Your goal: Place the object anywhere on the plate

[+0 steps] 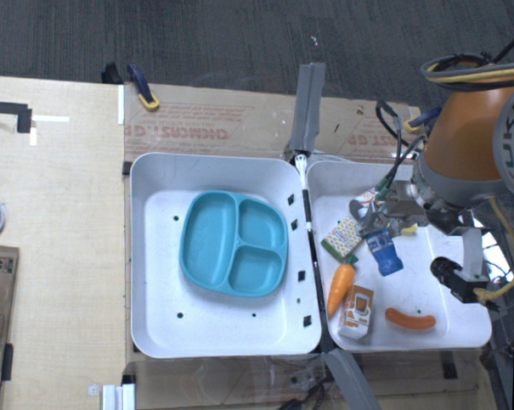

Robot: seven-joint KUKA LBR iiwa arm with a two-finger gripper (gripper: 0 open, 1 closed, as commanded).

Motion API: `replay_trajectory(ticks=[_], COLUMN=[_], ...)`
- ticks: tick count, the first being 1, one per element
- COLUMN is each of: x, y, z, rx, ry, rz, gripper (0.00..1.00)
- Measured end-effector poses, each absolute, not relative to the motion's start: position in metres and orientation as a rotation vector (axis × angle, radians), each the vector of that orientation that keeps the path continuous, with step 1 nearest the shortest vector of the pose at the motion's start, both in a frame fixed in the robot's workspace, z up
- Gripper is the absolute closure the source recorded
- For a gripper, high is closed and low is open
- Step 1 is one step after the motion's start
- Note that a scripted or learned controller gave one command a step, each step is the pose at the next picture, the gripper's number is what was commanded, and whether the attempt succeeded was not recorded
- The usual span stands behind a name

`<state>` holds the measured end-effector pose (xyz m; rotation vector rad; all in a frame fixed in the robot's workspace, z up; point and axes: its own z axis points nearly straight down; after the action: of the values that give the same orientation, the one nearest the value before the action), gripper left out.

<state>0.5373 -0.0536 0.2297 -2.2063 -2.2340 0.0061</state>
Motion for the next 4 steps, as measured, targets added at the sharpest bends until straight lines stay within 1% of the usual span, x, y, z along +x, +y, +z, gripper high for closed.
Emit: replay_trajectory(ticks=[1,2,3,4], x=[0.538,0.57,0.588,0.589], y=[0.016,0.1,0.166,0.166], z=[0.231,0.212,0.186,0.186], rx=[-2.017,-1.994,-1.877,-1.878], ry=[-2.406,-2.425,-2.517,-2.517], rz=[0.008,0.009,0.009,0.009], gripper=[1.0,1.0,1.0,0.0])
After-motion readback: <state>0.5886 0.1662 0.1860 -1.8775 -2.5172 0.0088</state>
